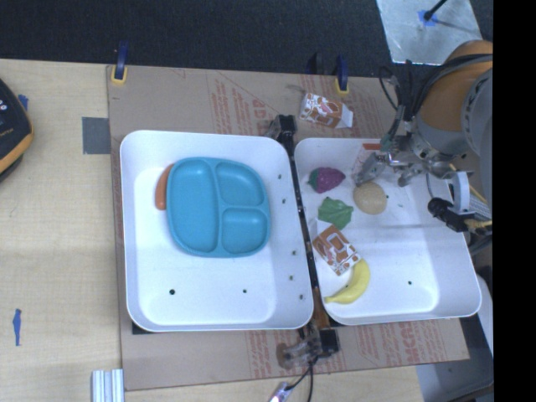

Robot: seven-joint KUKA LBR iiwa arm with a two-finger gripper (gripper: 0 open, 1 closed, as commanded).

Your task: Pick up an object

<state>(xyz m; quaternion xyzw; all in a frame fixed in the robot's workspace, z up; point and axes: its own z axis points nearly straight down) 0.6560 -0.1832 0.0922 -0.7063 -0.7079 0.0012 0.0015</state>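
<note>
My gripper [383, 174] hangs over the far side of the right bin [435, 296], open, with nothing between its fingers. Just below it lies a beige round object [369, 198]. To its left are a purple object [327, 178] and a green object [335, 212]. Nearer the front of that bin lie a red-and-white snack packet [335, 249] and a yellow banana [352, 285].
The left bin [209, 304] holds a blue divided plate [219, 206] with an orange object [160, 189] poking out from under its left edge. Another snack packet [325, 110] lies on the cardboard behind the bins. A black and yellow device [10, 128] sits at the far left.
</note>
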